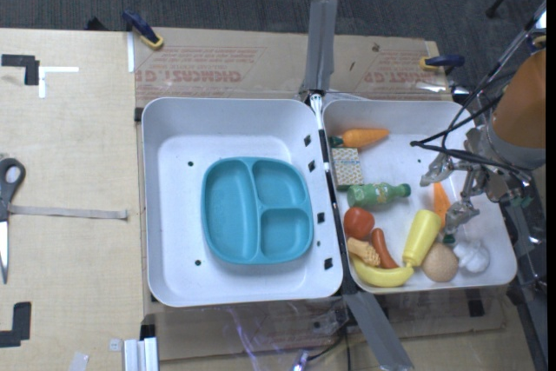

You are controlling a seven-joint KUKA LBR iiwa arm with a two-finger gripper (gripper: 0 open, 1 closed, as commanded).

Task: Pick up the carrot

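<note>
The carrot, orange with a green stub at its left end, lies flat near the back wall of the right bin. My gripper hangs over the right side of that bin, well to the right of the carrot and nearer the front. Its two fingers stand apart, so it is open. A small narrow orange piece lies in the gap between them, and the fingers are not closed on it.
The right bin also holds a checked packet, a green bottle, a tomato, a yellow bottle, a banana and a brown ball. The left bin holds a teal divided plate.
</note>
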